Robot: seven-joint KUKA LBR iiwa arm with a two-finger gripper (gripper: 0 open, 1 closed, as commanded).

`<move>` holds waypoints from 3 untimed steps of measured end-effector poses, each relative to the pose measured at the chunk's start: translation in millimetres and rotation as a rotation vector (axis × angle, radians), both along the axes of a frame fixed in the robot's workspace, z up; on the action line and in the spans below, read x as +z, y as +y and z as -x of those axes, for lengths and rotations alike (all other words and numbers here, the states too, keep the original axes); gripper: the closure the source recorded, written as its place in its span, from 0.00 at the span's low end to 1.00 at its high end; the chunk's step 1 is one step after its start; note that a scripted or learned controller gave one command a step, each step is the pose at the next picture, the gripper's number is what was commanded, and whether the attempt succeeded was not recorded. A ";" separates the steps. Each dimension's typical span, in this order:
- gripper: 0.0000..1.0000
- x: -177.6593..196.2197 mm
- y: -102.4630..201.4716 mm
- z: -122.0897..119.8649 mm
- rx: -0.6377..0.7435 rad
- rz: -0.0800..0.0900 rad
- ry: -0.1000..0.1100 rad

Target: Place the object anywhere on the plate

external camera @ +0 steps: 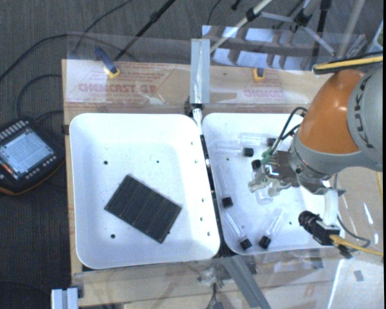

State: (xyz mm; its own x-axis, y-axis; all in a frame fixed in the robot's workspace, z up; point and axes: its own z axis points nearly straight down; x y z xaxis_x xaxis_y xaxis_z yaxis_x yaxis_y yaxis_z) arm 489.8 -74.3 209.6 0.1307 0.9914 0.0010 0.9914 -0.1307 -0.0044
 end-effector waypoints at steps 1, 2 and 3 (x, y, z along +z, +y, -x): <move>1.00 48.6 108.9 5.8 0.209 0.001 -0.001; 1.00 13.2 194.5 -11.2 0.446 0.000 0.001; 1.00 10.9 251.6 -58.2 0.529 0.002 -0.001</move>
